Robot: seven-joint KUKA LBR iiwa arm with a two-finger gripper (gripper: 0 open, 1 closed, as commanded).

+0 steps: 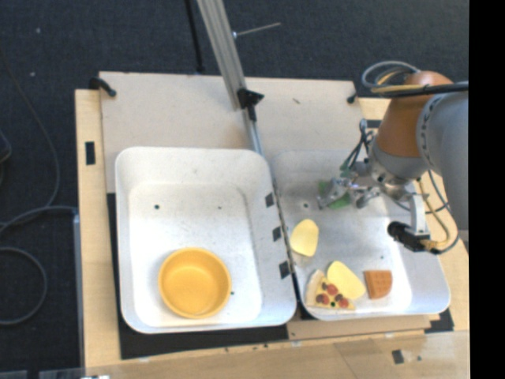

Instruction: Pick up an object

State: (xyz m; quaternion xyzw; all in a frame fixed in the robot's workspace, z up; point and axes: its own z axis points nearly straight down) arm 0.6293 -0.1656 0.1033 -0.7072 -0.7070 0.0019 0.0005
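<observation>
Stage: grasp attempt, no lift seen | gripper (345, 193) was low in the right white bin (430, 290), beside a small green object (338, 198) | grip state: could not tell | left: secure it and raise it clear

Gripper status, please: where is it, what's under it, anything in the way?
Gripper low in right bin, on a green object; grasp not confirmed. Yellow piece, orange block lie nearer the front. Yellow bowl in left bin.
</observation>
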